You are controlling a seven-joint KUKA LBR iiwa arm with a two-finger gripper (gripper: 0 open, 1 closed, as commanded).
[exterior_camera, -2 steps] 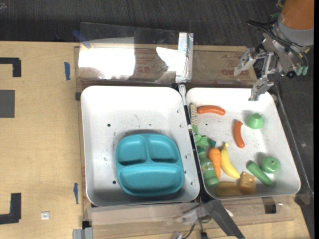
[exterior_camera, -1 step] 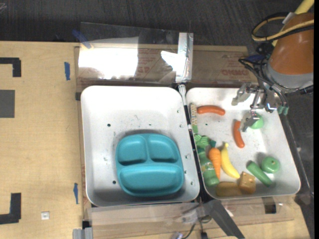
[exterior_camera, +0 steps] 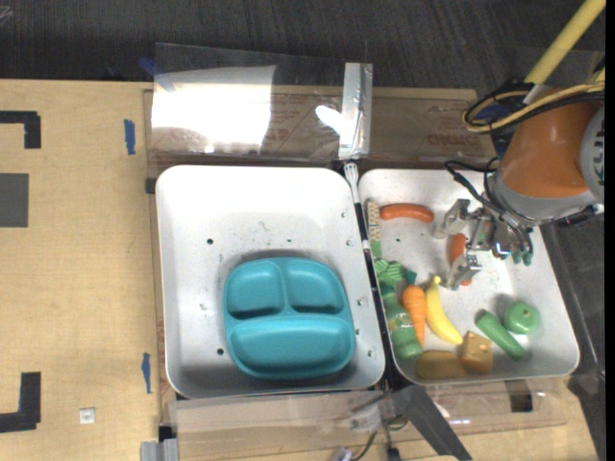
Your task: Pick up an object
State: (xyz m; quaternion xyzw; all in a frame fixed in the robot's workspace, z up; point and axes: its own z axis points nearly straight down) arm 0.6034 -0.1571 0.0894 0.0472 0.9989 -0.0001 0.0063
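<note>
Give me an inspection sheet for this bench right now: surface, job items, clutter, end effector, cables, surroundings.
Surface: two white bins side by side, left bin, right bin, on a cardboard-covered bench.
Job's things: in the right bin, a sausage, carrot, banana, green apple and other toy food.
Clutter: a teal divided tray in the left bin.
End effector: over the right bin, finger state unclear.
Cables: yellow and black cables near the arm.
Surroundings: clear plastic sheet behind the bins; dark carpet.

Two white bins (exterior_camera: 183,209), one teal tray (exterior_camera: 286,317)
</note>
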